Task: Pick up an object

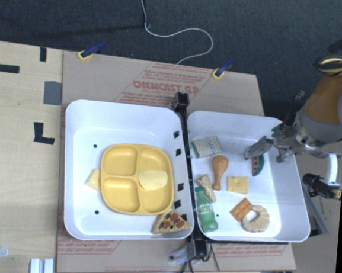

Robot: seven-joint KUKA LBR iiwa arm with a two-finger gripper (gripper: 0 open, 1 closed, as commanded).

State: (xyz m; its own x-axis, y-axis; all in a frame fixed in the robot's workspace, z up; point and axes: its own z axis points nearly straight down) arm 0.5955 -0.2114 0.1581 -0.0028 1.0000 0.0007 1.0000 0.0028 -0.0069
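Nearest, the green bottle (205, 211) looks light, stiff, slippery; grip across its middle. Whether the end effector (263, 152) is clenched is unclear.

Even overhead light, soft shadows; white bins (74, 154) near blown-out w/ mild glare; pic slightly soft, low-res.

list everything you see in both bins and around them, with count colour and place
left bin: 1, white
right bin: 1, white
divided plate: 1, yellow, left bin
pizza slice: 1, left bin, near corner
bottle: 1, green, right bin
drumstick: 1, brown, right bin
cheese cube: 1, yellow, right bin
doughnut: 1, tan, right bin
watermelon slice: 1, green, under end effector
clamps: 2, blue-yellow, cardboard's far edge
end effector: 1, grey, over right bin
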